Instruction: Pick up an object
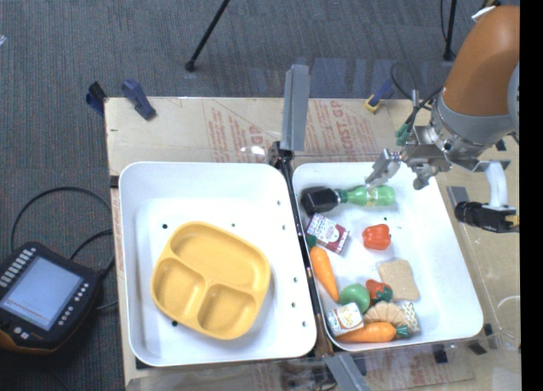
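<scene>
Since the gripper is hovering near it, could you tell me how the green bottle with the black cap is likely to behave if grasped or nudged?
The green bottle lies on its side in the right bin, so a sideways nudge would probably roll it. Its round, glossy-looking body may slip between the jaws of the gripper unless gripped across the middle. It looks like a toy, so it is likely light and rigid.

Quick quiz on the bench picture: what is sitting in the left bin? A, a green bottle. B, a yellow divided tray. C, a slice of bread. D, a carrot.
B: the yellow divided tray lies alone in the left bin, while the green bottle, carrot and bread slice all lie in the right bin.
</scene>
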Available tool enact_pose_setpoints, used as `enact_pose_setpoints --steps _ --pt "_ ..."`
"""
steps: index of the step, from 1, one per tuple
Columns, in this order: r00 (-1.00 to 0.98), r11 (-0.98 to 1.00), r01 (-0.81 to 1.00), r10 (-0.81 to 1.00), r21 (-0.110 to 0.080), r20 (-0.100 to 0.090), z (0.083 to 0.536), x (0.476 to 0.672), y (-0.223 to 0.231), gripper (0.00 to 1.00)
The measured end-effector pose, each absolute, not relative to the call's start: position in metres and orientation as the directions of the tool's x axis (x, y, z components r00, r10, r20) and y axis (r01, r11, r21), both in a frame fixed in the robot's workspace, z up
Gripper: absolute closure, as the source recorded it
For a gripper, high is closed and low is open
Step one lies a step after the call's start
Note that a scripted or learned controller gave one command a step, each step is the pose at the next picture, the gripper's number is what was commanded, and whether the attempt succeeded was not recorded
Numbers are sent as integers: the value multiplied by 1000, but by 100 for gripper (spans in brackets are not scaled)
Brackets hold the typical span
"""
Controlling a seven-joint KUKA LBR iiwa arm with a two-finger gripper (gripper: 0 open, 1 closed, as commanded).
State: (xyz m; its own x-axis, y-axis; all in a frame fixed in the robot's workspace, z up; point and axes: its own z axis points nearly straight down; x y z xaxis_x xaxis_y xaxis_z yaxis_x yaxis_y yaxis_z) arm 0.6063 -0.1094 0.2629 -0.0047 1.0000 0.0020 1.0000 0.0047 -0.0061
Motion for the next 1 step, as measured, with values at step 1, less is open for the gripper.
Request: enact_pose_setpoints --steps 1 --pt "168 -168 986 986 -11 1 204 588 -83 0"
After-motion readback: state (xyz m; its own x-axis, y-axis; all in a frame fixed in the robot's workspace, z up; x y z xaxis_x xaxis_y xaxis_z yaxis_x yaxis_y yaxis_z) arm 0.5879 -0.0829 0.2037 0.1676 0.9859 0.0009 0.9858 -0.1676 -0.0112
